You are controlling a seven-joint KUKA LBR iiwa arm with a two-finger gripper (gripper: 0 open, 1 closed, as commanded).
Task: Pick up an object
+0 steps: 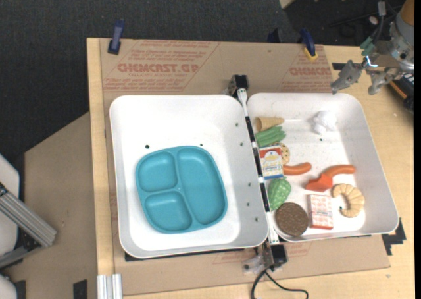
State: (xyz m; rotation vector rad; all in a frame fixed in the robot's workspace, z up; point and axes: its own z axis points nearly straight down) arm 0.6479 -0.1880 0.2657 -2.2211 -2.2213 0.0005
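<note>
My gripper (pixel 360 80) hangs over the bench beyond the back right corner of the right bin (pixel 375 153), open, with nothing between its fingers. Inside that bin lie a white crumpled ball (pixel 323 121), a cone (pixel 268 122), a green leafy piece (pixel 271 136), a small printed box (pixel 273 161), an orange sausage (pixel 297 168), a red-orange curved piece (pixel 332 176), a croissant (pixel 348 199), a green bumpy piece (pixel 279 191), a brown round cookie (pixel 291 218) and a red-and-white packet (pixel 320 212). The white ball lies nearest the gripper.
The left bin (pixel 125 126) holds a teal divided plate (pixel 181 188). A black divider strip (pixel 253 153) runs between the bins. Blue clamps (pixel 117 37) (pixel 308 43) sit on the cardboard bench's back edge.
</note>
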